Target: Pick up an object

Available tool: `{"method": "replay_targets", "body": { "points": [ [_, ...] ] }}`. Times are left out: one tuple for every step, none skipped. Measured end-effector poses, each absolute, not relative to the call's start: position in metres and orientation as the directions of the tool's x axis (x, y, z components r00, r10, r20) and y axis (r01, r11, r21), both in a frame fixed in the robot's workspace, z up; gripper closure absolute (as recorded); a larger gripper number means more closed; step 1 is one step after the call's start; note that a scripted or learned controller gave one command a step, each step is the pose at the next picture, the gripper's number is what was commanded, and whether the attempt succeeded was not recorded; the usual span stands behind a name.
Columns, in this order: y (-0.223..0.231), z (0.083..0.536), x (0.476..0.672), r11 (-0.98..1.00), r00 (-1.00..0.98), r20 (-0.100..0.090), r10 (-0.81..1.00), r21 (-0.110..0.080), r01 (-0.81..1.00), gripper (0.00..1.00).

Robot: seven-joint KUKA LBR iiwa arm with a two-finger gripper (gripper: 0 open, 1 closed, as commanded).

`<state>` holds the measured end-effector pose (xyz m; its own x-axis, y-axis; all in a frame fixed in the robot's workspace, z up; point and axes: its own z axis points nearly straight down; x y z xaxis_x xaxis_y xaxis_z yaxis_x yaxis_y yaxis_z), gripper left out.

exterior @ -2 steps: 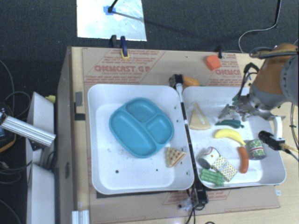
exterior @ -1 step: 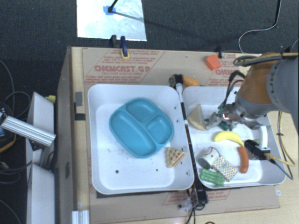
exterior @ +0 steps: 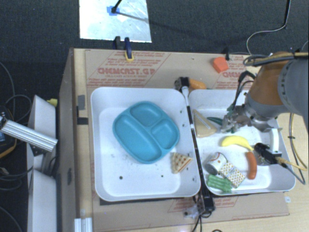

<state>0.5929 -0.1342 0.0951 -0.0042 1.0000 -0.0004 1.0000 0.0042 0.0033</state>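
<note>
**A:** Where is the pincer [exterior: 231, 122] in the camera view?

**B:** Low over the right bin [exterior: 217, 103], in its upper middle, on the end of the grey arm [exterior: 275, 88] that reaches in from the right. I cannot tell whether it is apart or together, and nothing shows held in it.

**A:** What could it pick up?

**B:** A dark green piece [exterior: 216, 121] lies just beside it on its left, next to a pale wedge [exterior: 203, 126] at the bin's left wall. Below the pincer is a banana [exterior: 235, 141], and near that a red sausage [exterior: 251, 165]. Along the front sit a checkered block [exterior: 233, 174] and a green pod [exterior: 219, 183], close together.

**A:** And the left bin [exterior: 111, 178]?

**B:** A blue divided plate [exterior: 145, 131] fills its middle, and a waffle-like wedge [exterior: 181, 162] lies at the plate's lower right corner.

**A:** Anything outside the bins?

**B:** A small orange block [exterior: 219, 64] on the counter [exterior: 145, 71], behind the right bin.
</note>
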Motion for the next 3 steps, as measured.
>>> {"method": "replay_targets", "body": {
  "points": [
    [-0.118,0.186,0.574,0.003,-0.003,-0.001,1.000,0.004,1.000,1.00],
    [-0.071,0.211,0.615,0.004,-0.004,0.000,1.000,0.004,1.000,1.00],
    [-0.023,0.206,0.606,0.005,-0.005,0.001,1.000,0.001,1.000,1.00]
  ]
}}
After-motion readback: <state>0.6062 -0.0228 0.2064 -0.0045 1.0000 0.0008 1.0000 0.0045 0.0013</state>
